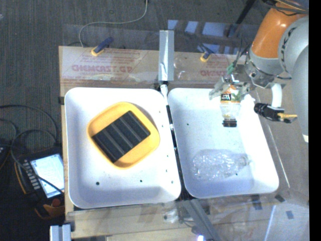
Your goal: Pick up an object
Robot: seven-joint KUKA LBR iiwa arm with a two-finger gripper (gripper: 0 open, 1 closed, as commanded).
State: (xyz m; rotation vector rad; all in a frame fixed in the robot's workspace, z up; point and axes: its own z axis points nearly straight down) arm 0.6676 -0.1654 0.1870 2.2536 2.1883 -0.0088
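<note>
Down at the near edge, at about six o'clock, runs the front lip of my counter (120, 212), with both white bins sitting on it side by side. At nine o'clock, off the counter's left side, a small device with a lit screen (47, 172) lies among dark cables on the floor.

Moving right, the left bin (80, 185) carries a yellow tray with a black ribbed insert (123, 134), turned at an angle and resting near the bin's middle.

Next comes the right bin (261, 174). A crumpled clear plastic bottle (219, 163) lies on its side toward the near end, roughly five o'clock in the whole scene.

At about two o'clock my hand (229, 90) hangs over the far end of that bin, my orange-banded wrist behind it. A small bottle with a dark cap (229, 107), the piece I am after, sits right beneath my fingers, cap pointing down. Whether my fingers actually clamp it or how wide they stand I cannot tell; the tangle there is too small to read.
</note>
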